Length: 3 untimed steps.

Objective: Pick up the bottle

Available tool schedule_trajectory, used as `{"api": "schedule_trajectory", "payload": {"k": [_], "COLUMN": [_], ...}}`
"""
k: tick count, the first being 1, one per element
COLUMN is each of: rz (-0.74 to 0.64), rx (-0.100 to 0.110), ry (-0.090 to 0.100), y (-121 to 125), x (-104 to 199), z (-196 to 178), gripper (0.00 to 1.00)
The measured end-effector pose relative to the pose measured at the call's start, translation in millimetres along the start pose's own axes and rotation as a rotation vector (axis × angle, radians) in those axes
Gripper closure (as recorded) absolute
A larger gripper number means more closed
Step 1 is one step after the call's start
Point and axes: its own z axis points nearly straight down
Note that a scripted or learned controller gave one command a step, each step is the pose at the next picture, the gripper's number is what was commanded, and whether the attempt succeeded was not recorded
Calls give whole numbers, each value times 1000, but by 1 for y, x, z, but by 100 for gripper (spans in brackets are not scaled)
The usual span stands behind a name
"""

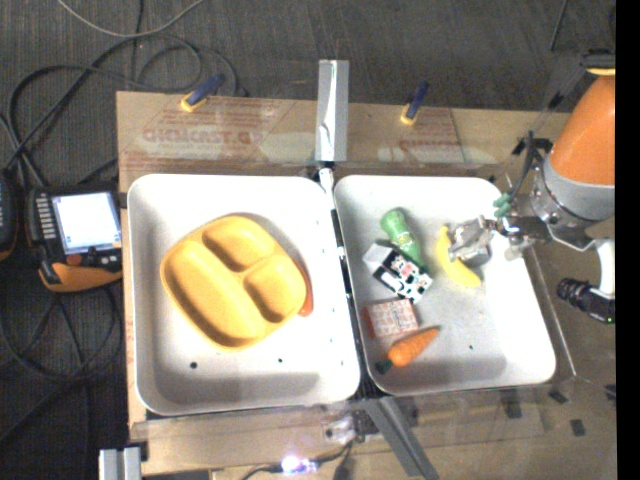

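A: State the position and orientation of the bottle [399, 228].

B: The green bottle lies on its side in the right bin [520, 363], upper-left area. Its long axis runs from upper left to lower right. Which end is the cap cannot be determined. A black-and-white box [403, 273] lies just below it.

A: State the gripper condition.

B: The gripper [468, 242] hangs over the yellow banana [460, 263], apart from the bottle and to its right. Whether the fingers are spread or closed cannot be determined.

A: List the other contents.

B: A patterned pink packet [390, 318] and an orange carrot [413, 348] lie toward the near side of the right bin. The left bin [160, 388] holds a yellow divided tray [235, 278].

A: Describe the surroundings.

B: Both bins rest on a brown board [240, 133]. Dark carpet [100, 8] with loose cables surrounds the bench. A small lit screen [85, 220] sits at the left.
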Motion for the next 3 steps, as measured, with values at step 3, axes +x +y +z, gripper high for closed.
{"api": "schedule_trajectory", "payload": {"k": [3], "rz": [255], "rx": [-10], "ry": [9], "y": [110], "x": [3], "z": [137], "gripper": [0]}}
